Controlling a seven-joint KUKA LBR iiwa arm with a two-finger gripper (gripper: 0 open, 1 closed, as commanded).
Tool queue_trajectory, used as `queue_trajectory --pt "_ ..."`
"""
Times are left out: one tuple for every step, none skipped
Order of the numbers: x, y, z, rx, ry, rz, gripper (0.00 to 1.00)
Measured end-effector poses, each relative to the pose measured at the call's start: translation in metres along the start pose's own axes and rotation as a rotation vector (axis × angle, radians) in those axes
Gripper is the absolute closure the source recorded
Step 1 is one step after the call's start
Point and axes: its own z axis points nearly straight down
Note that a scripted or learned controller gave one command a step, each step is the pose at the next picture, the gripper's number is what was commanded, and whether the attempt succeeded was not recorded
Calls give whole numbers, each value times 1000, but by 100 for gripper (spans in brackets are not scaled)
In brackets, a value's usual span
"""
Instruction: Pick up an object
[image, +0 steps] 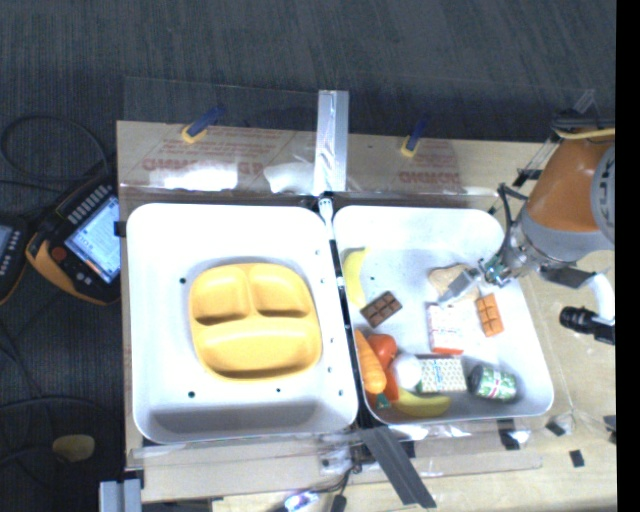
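Arm (570, 195) reaches in from the right over the right bin (520, 400). Gripper (472, 280) sits low in that bin's upper right part, just above the orange block (488, 314) and the white carton (446, 328). State of the fingers: cannot tell; nothing visibly between them. Other items in the right bin: chocolate bar (381, 309), banana (352, 276) along the left wall, carrot (370, 368), a second banana (420, 404), patterned box (441, 375) and green can (494, 384) along the front. Left bin (150, 300) holds a yellow tray (255, 318). Both bins rest on the counter (575, 380).
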Motion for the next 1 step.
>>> queue_trajectory --pt "30 -34 28 -35 -19 195 0"
